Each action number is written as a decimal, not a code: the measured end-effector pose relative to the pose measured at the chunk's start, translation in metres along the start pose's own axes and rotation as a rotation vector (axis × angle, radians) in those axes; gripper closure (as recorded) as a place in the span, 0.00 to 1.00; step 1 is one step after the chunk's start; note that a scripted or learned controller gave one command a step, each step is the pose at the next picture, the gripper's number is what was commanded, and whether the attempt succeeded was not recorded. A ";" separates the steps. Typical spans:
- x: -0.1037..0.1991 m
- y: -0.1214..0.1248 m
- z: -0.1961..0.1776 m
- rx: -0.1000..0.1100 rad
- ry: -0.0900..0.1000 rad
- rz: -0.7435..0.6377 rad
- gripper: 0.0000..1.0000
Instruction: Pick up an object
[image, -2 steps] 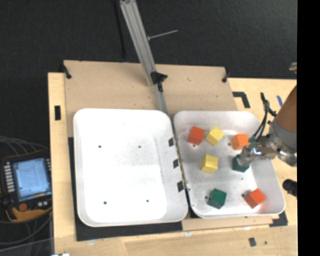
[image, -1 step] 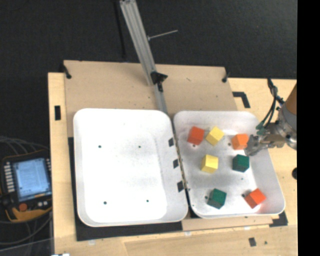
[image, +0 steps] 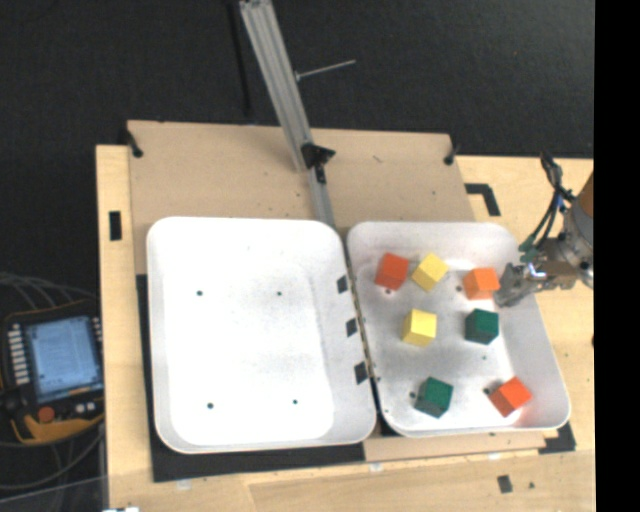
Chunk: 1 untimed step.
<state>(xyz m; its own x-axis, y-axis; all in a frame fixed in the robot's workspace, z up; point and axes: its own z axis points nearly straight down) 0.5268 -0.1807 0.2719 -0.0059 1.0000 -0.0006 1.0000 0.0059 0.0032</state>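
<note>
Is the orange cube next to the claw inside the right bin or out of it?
Inside. The orange cube lies on the floor of the right bin, near its right wall, close beside the claw.

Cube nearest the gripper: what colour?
Orange, beside the gripper, seen in the camera view.

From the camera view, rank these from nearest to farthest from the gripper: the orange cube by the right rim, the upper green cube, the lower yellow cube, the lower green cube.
Gripper sits at the right bin's right edge.
1. Orange cube, just to its left, upper right of the bin.
2. Upper green cube, just below that.
3. Lower yellow cube, mid-bin.
4. Lower green cube, near the bin's bottom edge.
</note>
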 end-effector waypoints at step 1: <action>0.052 0.017 0.016 0.004 0.001 0.000 1.00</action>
<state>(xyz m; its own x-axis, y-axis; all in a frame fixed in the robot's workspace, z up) 0.5435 -0.1285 0.2562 -0.0059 1.0000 0.0004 1.0000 0.0059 -0.0010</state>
